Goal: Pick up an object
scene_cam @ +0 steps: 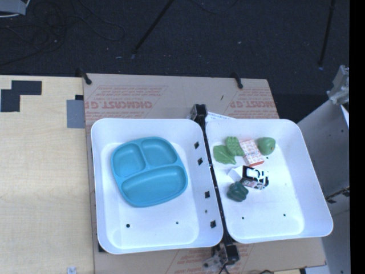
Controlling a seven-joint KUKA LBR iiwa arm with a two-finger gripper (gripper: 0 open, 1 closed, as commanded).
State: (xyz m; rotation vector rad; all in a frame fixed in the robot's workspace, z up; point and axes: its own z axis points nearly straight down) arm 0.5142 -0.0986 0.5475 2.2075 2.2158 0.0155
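Over in the right bin (pixel 296 210), a small cluster of objects sits in the upper-left part of the floor. A black-and-white toy (pixel 255 177) lies at the middle of the group, with a dark green lump (pixel 238 192) just below and to its left, close beside it. Above them, a pale green leafy piece (pixel 227 150) spreads out, a small pink-and-white packet (pixel 249 148) right beside it, and a rounded green piece (pixel 266 145) just to the packet's right. Nothing is lifted; every piece rests on the bin floor. Across the black divider (pixel 208 176), the left bin (pixel 114 227) carries a blue sectioned plate (pixel 149 171), lying flat. Both bins sit on a brown cardboard sheet (pixel 131 99).
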